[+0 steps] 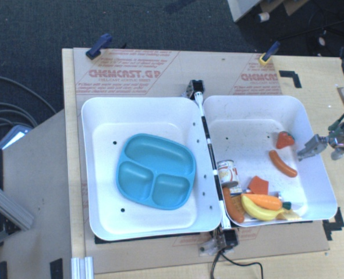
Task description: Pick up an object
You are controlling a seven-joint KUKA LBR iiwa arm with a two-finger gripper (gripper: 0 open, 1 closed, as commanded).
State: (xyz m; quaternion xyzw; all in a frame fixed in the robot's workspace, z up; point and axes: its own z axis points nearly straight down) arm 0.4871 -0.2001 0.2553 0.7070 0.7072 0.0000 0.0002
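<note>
Hand [318,146] hangs at right bin's [311,118] outer rim, just right of sausage [283,163]; grip state can't tell, nothing seen betw. fingers. Banana [262,210], carrot [266,201], can [226,172] heaped in near corner, likely from dumping.

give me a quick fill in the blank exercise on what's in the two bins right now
1. The blue divided plate lies in the ____ bin.
2. The banana rests against the ____ wall of the right bin.
3. The plate has ____ compartments.
4. The gripper is over the right bin's ____ edge, near the sausage.

Missing words: left; near; three; right
</note>
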